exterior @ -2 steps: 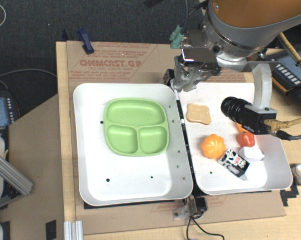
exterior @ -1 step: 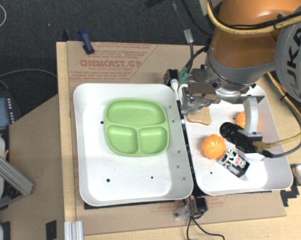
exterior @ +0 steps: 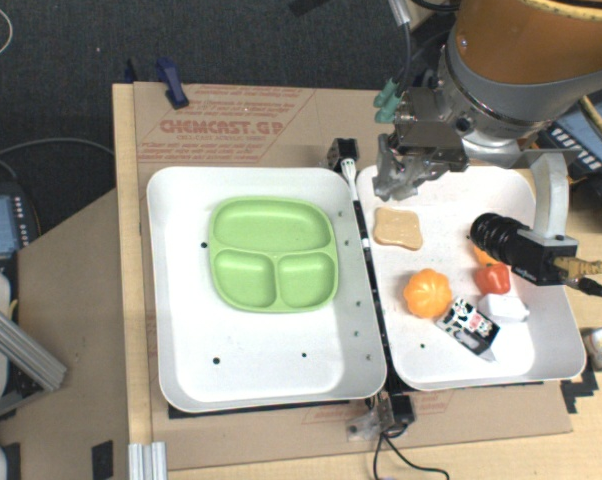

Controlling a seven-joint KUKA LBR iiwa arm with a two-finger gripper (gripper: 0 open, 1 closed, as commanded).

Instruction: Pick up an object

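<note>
My gripper [exterior: 395,184] hangs over the back left corner of the right bin [exterior: 421,363], just behind a tan slice of toy bread [exterior: 397,229]. Nothing shows in its grasp. Nearer the front lies an orange toy pumpkin [exterior: 427,293]. To its right are a black-and-white patterned piece [exterior: 469,325], a white block [exterior: 508,306] and a red toy piece [exterior: 494,278] with a small orange piece [exterior: 481,256] behind it.
The left bin [exterior: 181,348] holds a green divided plate [exterior: 274,253]. Both bins rest on a cardboard sheet [exterior: 221,118] with a blue clip [exterior: 171,83] at its back edge. The arm's grey and orange body looms over the back right.
</note>
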